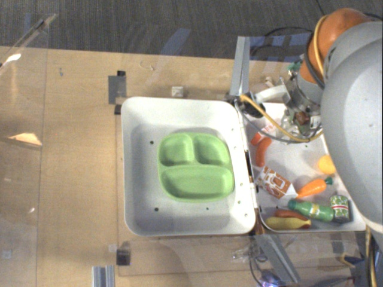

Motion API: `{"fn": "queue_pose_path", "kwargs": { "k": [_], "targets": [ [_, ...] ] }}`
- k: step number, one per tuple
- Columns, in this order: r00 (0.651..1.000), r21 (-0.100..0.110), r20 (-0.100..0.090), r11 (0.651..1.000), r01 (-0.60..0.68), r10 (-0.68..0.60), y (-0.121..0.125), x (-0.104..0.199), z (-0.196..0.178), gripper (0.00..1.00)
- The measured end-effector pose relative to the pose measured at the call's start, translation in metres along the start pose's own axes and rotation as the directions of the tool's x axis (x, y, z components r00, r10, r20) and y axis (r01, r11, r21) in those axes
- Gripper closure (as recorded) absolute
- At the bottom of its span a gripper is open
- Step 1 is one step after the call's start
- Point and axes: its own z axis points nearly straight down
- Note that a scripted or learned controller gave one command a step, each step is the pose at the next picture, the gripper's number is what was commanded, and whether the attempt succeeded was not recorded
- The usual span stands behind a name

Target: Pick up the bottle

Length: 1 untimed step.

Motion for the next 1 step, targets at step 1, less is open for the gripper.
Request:
{"fn": "queue_pose_path", "kwargs": {
  "k": [1],
  "targets": [
    [0.996,-0.002,0.001,0.996,0.089,-0.089,0.1497,-0.043,-0.0352,1.0]
  ]
}}
